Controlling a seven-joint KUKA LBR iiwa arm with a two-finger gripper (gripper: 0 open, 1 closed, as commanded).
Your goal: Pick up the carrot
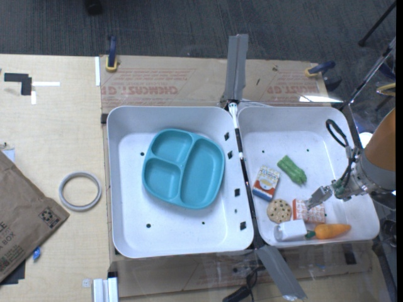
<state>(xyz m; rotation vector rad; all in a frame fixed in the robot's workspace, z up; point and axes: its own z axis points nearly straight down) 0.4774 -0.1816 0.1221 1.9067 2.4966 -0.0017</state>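
Observation:
The orange carrot (332,230) lies flat in the right bin (315,128), close to its front right corner. My gripper (320,196) hangs low over the same bin, a little above and to the left of the carrot in the view, right over a red and white packet (311,212). Nothing shows that the carrot is held; it rests apart from the gripper. The grey arm with its orange band (381,145) comes in from the right edge.
The right bin also holds a green vegetable (293,170), a small snack box (266,182), a round cookie (278,211) and a white piece (291,232) touching the carrot's left end. A teal divided plate (184,167) sits in the left bin. A tape ring (80,190) lies on the bench.

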